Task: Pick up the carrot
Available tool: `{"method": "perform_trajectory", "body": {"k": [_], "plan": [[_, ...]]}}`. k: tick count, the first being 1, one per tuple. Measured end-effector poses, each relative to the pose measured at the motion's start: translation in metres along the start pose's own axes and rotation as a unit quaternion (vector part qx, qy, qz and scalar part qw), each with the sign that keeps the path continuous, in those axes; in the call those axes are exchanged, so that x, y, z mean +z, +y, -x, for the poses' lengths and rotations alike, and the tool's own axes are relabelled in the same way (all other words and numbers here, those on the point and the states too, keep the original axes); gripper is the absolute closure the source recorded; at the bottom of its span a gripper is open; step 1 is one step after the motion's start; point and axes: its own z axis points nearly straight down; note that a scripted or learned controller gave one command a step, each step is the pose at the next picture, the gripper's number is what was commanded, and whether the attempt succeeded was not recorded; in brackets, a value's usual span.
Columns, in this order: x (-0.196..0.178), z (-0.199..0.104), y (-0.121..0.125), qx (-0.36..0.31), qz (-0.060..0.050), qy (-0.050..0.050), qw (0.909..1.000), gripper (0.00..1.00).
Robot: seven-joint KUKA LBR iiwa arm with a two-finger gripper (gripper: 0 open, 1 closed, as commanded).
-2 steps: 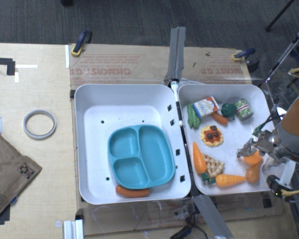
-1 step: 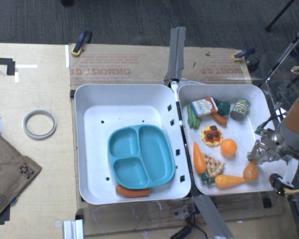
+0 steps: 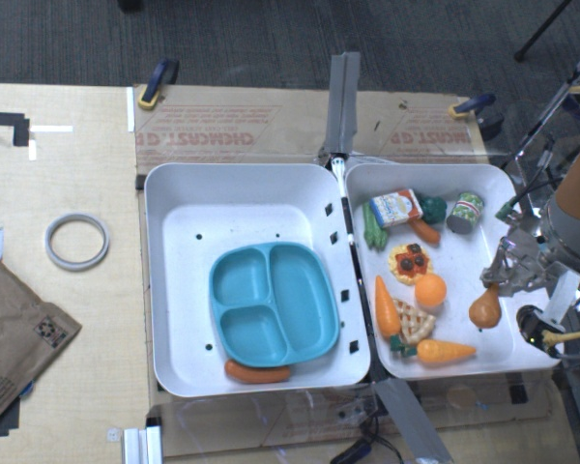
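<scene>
White right bin (image 3: 435, 174), carrot (image 3: 446, 352) inside

Left bin (image 3: 164, 259) held a blue divided plate (image 3: 273, 304) with a sausage (image 3: 257, 372) touching its near edge. Right bin (image 3: 483, 177) held a juice carton (image 3: 395, 207), a green can (image 3: 466, 211), a small pizza (image 3: 412, 261), an orange (image 3: 429, 290), a waffle (image 3: 416, 321) and a pear (image 3: 484, 309). A tape roll (image 3: 77, 241) lay on the bench (image 3: 58, 375), left of the bins.
</scene>
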Motion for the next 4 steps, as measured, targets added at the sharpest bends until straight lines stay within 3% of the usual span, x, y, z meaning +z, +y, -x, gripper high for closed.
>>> {"method": "perform_trajectory", "body": {"k": [1, 2, 3, 4], "plan": [[0.002, -0.047, -0.034, -0.061, 0.0, 0.0, 0.9982, 1.0], [0.002, -0.046, -0.034, -0.06, 0.0, 0.0, 0.9982, 0.0], [0.019, -0.101, -0.073, 0.04, -0.001, 0.0, 0.9992, 0.0], [0.019, -0.096, -0.054, -0.048, 0.0, -0.001, 0.9989, 0.0]]}}
